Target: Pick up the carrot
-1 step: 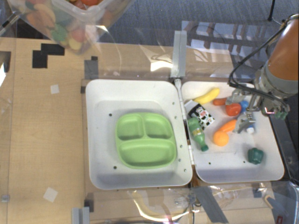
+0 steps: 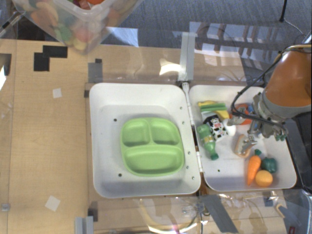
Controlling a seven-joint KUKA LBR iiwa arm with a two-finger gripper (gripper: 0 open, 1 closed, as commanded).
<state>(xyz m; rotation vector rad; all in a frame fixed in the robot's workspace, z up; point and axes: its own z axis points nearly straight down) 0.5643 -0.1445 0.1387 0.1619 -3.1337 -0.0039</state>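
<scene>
The carrot (image 2: 253, 167), orange with a small green top, lies near the front right of the right bin (image 2: 229, 178), its top pointing away from me. My gripper (image 2: 252, 139) hangs just above and behind the carrot's top, over a tan slice-shaped toy (image 2: 241, 146). Nothing shows that it is holding anything. The arm's orange band (image 2: 291, 82) covers the bin's back right corner.
Beside the carrot lie a yellow-orange round fruit (image 2: 263, 179) and a dark green piece (image 2: 270, 165). A green bottle (image 2: 209, 145), a cow toy (image 2: 217, 126) and a yellow-green item (image 2: 212, 106) crowd the right bin's left side. The left bin (image 2: 105, 130) holds a green divided plate (image 2: 152, 146).
</scene>
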